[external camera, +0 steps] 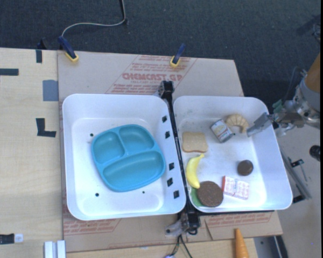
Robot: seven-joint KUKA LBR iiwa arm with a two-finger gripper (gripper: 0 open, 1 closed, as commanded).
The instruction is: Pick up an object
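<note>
Hovering at the right bin's [269,168] far right rim, the gripper [257,126] carries nothing I can see; how wide it stands I cannot tell. The croissant [238,122] lies just left of it, long axis left-right, beside the small can [221,130].

A pale wooden bench [21,160] with a cardboard sheet [145,77] stands on dark blue carpet [204,15].

Blue tray [128,157] in left bin [75,106]; hand [260,124] at right bin's [274,160] three-o'clock rim, beside croissant [237,122]; banana [193,171] at seven.
</note>
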